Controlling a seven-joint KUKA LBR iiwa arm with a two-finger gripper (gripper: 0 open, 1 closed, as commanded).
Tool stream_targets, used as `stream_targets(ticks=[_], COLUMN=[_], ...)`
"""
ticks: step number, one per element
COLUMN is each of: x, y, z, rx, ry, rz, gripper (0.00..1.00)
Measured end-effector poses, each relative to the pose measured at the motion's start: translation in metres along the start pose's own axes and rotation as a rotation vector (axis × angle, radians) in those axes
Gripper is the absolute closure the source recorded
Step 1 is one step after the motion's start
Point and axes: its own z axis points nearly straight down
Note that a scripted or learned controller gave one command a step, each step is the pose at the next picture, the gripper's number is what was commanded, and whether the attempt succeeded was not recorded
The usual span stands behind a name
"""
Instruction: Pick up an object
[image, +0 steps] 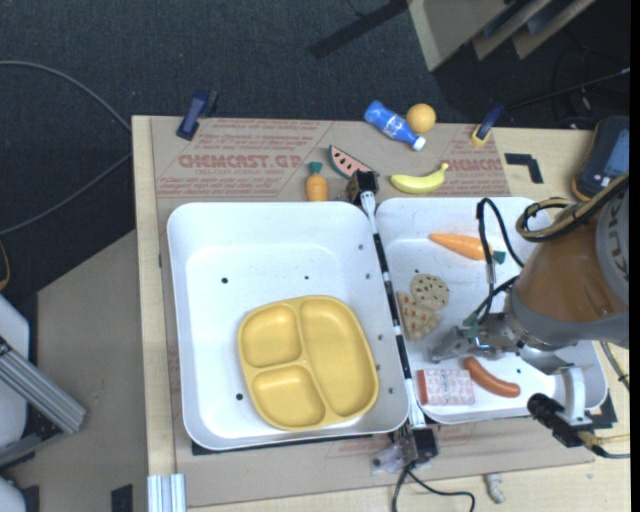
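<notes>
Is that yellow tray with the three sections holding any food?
No. The yellow tray in the left bin is empty: all three sections show bare yellow plastic.

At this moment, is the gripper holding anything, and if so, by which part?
Nothing shows between its fingers. The gripper hangs low in the right bin, beside the waffle and above the hot dog.

arm (560, 290): reaching in from right | gripper (455, 345): low, pointing left
</notes>
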Motion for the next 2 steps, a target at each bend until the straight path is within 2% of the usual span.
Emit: stream_targets(ticks=[1, 2], x=[-0.0004, -0.0003], y=[0.0000, -0.0001], z=[-0.0096, -0.0095], rx=[-0.001, -0.001], ry=[-0.001, -0.001], rz=[0.002, 0.001], gripper=[1.00, 0.00])
